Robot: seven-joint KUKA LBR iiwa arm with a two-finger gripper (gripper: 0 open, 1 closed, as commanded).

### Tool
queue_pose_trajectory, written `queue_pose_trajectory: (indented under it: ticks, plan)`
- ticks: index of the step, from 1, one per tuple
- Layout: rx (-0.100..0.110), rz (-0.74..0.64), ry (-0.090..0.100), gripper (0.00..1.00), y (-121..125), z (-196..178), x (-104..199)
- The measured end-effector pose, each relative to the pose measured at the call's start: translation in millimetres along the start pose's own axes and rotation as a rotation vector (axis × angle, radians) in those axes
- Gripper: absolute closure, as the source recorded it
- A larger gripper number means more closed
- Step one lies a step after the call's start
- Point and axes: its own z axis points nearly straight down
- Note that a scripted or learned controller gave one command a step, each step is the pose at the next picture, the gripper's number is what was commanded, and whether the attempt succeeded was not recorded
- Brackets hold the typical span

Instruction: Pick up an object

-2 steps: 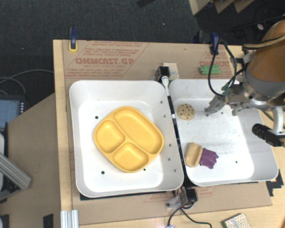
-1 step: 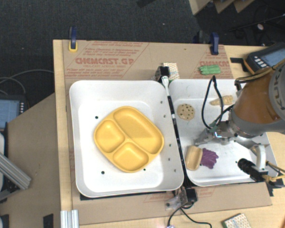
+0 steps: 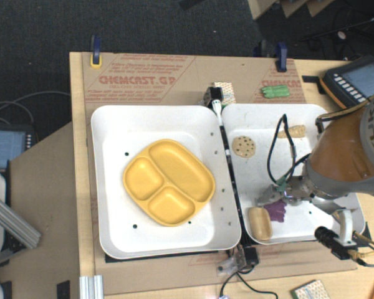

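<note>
The purple object (image 3: 276,211) lies on the floor of the right bin (image 3: 262,123), directly at the claw (image 3: 285,195), touching or just under its tip; contact cannot be confirmed. Whether the claw is open or closed cannot be told from this angle, and nothing is seen clamped in it.

Just below-left of the claw, beside the purple object, a tan bread-roll-shaped item (image 3: 259,222) rests against the bin's near wall. Up and to the left of the claw sits a round cookie (image 3: 243,146) with dark specks. Above the claw, near the far wall of the same bin, lies a small tan piece (image 3: 295,131), partly crossed by a black cable (image 3: 275,143) looping down to the wrist.

The grey arm with its orange band (image 3: 343,148) covers the right part of this bin.

Well left of the claw, the left bin (image 3: 106,185) holds a yellow three-compartment plate (image 3: 168,182), upright.

Far above the claw, outside the bins, a green object (image 3: 275,91) lies on the cardboard-covered tabletop (image 3: 143,80).
</note>
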Motion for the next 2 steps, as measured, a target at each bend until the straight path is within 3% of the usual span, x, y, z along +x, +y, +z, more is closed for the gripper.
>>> queue_pose_trajectory:
  ticks: [1,2]
  plan:
    - [-0.01,0.001,-0.005,1.0,3.3,-11.4,-1.5]
    - [-0.009,0.001,-0.005,0.0,3.0,-10.7,-1.5]
